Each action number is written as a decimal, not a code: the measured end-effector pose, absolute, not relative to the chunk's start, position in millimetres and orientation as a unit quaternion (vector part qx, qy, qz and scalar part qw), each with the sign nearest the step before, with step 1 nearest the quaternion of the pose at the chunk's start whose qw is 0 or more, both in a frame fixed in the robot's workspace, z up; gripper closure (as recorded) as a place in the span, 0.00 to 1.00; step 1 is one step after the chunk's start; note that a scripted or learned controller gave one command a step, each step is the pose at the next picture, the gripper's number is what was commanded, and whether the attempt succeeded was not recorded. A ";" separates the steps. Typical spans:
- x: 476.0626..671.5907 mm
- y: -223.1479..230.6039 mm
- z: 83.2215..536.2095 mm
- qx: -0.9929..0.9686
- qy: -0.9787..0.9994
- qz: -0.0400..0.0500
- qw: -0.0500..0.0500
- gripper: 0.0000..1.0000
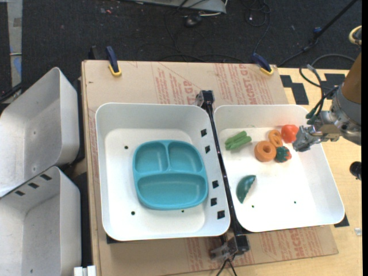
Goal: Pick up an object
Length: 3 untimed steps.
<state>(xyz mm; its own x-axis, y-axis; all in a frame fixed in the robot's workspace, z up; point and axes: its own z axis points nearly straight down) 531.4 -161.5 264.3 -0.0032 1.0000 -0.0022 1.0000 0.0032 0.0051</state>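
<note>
Two shallow white bins sit side by side on a cardboard-covered bench point(172, 76). The left bin point(109, 171) holds a teal divided plate point(170, 174) near its centre. The right bin point(313, 203) holds the small objects, all in its upper half or middle: a green bean-like piece point(237, 140) at upper left, an orange ring point(265, 151) at centre, a smaller orange ring point(275, 137) just above and right of it, a red piece point(289, 132) farther right, a small dark green piece point(282, 154) touching the larger ring's right side, and a dark teal leaf-shaped piece point(245, 187) lower down, apart from the rest.

The grey arm enters at the right edge of the frame. Its pincer point(303, 140) hangs over the right bin's upper right part, just right of the red piece and the dark green piece. How far the pincer is open cannot be told at this scale, and nothing is seen between its tips.
</note>
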 end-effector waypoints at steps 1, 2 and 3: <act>542.0 -111.8 269.3 0.705 0.710 0.001 0.001 1.00; 549.8 -54.7 254.1 0.704 0.710 0.000 -0.001 1.00; 559.6 0.3 239.0 0.704 0.710 0.000 -0.001 1.00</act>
